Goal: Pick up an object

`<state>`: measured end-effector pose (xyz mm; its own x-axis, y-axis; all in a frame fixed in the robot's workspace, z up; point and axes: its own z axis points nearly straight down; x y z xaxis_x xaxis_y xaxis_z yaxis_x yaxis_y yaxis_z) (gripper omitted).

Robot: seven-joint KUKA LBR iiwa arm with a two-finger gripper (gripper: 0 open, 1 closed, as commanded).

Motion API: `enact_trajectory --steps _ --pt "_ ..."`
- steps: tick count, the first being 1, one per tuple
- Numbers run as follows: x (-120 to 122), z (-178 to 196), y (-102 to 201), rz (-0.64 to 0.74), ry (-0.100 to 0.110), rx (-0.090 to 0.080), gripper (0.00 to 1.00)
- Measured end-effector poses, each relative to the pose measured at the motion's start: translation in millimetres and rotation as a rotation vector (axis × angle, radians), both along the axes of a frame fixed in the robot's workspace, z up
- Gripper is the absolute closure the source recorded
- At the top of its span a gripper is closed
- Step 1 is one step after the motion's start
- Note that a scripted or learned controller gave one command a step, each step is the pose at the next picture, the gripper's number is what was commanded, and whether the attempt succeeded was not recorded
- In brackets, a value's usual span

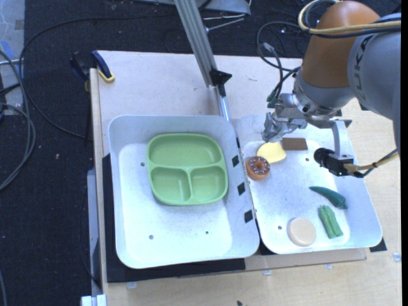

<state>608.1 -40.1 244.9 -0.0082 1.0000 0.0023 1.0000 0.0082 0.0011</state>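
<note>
1. The end effector (275, 131) hangs low over the far end of the right bin (357, 234), just above a yellow piece (273, 152), probably lining up a grasp on it.
2. Whether it is spread or pressed together I cannot tell.
3. A donut (258, 167) touches the yellow piece, which could crowd the grasp.
4. The green tray (188, 169) sits apart in the left bin (127, 234).

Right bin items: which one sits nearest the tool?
The yellow piece, directly below the tool. The sprinkled donut lies just beyond it; the green items and the pale round disc sit at the bin's front.
</note>
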Motion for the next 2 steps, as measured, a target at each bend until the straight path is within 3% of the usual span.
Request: enact_trajectory --steps 2 --pt "-5 9 116 0.001 0.000 0.000 1.00"
